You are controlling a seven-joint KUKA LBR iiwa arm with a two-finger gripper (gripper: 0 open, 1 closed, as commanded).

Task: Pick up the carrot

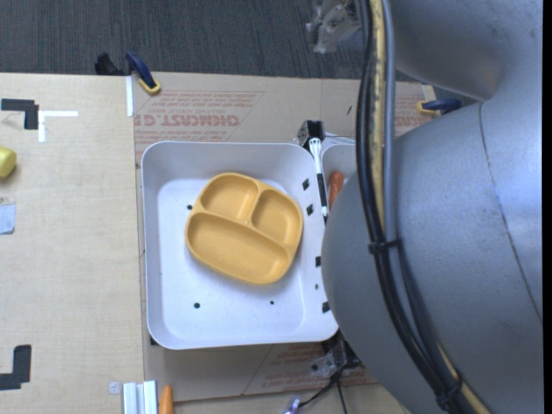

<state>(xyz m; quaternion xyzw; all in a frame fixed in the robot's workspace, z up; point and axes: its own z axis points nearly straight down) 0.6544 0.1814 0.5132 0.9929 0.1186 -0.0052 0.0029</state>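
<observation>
Orange and small, the carrot [335,181] peeked out beside the big grey arm [448,231] (probably light, hard, smooth). Grab its middle. The grip could not be told.

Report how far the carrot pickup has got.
Nothing looks done yet. A sliver of orange, probably the carrot, lies in the right bin by the divider. The arm is over that bin and covers most of it, so whether a grasp is under way cannot be told. Left: grip and lift. The yellow plate sits in the left bin.
</observation>
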